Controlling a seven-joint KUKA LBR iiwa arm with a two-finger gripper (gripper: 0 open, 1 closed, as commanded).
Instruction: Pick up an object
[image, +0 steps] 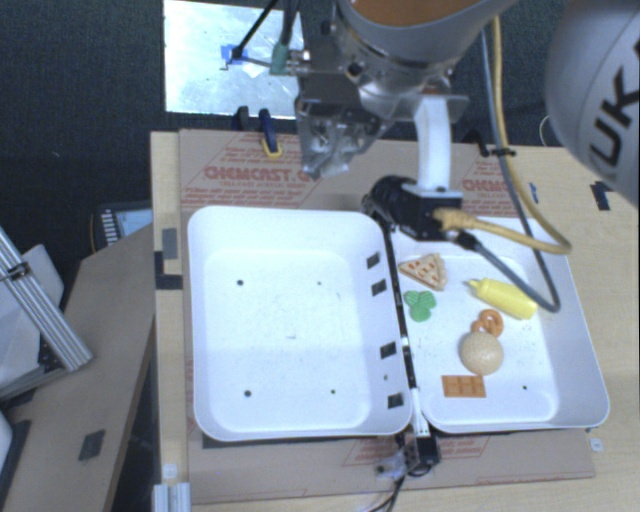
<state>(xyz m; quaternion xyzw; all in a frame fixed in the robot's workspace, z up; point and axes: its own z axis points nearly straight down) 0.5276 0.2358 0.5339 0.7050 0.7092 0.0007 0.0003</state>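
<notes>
Dark floor around wooden bench (120, 300), two white bins side by side. Left bin (285, 320) bare; right bin (560, 385) carries small toys: waffle wedge (424, 270), green piece (420, 305), yellow bottle-like toy (503, 296), pretzel (490, 322), beige ball (481, 352), orange cracker (464, 386). Gripper (328, 145) high over back edge, well apart from everything, possibly blurred; cannot tell spread. Best bet: pick isolated cracker or bottle, centre above, descend straight, close squarely.
</notes>
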